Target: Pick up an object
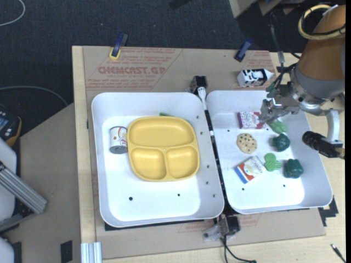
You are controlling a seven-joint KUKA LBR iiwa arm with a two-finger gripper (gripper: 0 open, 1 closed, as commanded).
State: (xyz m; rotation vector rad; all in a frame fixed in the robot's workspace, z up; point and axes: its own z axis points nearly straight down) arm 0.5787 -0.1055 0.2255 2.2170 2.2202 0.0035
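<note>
Reaching in from the right edge of the frame, the grey arm with its orange band (323, 48) brings the hand (270, 113) low over the upper part of the right bin (315, 193); whether it is apart or together I cannot tell. Just left of the hand lies a small red-and-white packet (248, 119), and just right of it a light green piece (278, 127). Below these sit a round cookie (247, 142), a dark green toy (281, 142), a small green broccoli piece (270, 161), another dark green toy (292, 169) and a red, white and blue packet (249, 169). The left bin (109, 201) holds a yellow divided plate (163, 148) with a small can (118, 139) touching its left side. Both bins rest on a cardboard sheet (137, 67) printed "CHEMCAST GP" in red, laid on the counter. Dark carpet (82, 10) fills the upper left of the frame.
</note>
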